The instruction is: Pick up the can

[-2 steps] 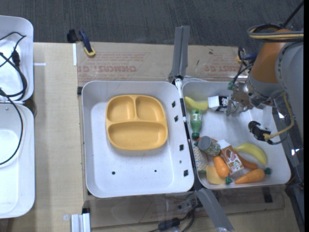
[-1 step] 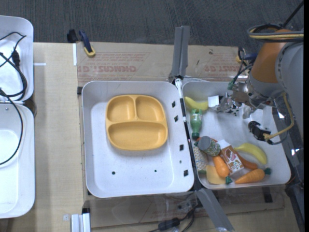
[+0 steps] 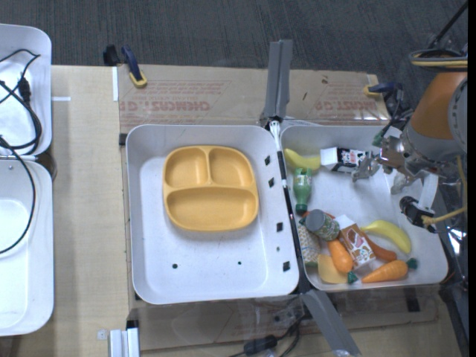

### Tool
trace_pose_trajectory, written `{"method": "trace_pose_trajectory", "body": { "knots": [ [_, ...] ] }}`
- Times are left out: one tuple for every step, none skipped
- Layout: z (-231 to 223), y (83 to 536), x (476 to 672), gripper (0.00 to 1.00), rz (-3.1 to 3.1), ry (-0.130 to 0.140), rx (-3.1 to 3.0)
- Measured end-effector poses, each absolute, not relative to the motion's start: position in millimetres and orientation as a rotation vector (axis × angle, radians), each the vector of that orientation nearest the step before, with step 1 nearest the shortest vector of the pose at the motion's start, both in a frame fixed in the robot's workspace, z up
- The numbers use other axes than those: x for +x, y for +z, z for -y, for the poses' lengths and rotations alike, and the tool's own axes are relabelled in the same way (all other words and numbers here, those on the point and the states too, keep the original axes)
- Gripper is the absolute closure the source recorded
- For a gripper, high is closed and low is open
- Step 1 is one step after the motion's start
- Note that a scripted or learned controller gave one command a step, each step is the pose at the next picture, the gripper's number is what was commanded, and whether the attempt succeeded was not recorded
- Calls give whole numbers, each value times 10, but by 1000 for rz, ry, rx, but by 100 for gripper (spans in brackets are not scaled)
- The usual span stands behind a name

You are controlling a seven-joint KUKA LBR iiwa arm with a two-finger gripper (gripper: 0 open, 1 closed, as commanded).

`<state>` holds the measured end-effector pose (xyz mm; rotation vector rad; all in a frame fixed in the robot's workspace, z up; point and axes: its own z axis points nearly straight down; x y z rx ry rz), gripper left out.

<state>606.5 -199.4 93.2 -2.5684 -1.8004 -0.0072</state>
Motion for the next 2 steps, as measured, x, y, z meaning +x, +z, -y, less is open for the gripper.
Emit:
{"method": "trace_pose_trajectory", "body": {
  "knots": [
    [1616,871,6454,0,1588,70,-2680],
    [2011,1176,6479,0,1312,59,-2818]
  ]
}}
